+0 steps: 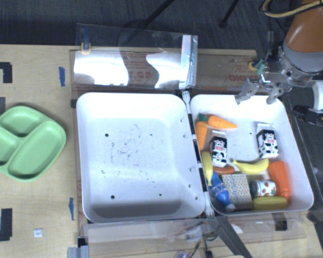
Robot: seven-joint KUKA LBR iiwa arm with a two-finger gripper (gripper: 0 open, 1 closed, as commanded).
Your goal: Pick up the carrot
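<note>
Your gripper (259,94) hangs over the far rim of the right bin (303,195), its two fingers splayed wide apart with nothing between them, one tip pointing left and the other down toward the bin's back wall. Above it you can see the grey wrist and the orange band, with the arm coming in from the right. The carrot (222,122) lies in that same bin, near its far-left corner, orange with a green stub at its left end, set roughly crosswise and well apart from the fingertips. Just beside it, against the wall shared with the left bin (91,109), stands a second, paler orange piece (202,135) that could be another carrot; you cannot tell from here. Below the carrot a small cow-print carton (219,150) touches or nearly touches it, a banana (251,166) lies in front of that, and a second cow-print carton (267,142) stands to the right. Judge this as the approach step: nothing is grasped and the descent has not begun. Your next move calls for shifting the gripper left and toward the near side until it is centred over the carrot, turning the fingers to straddle its narrow width, then lowering without clipping the carton or the divider wall.
</note>
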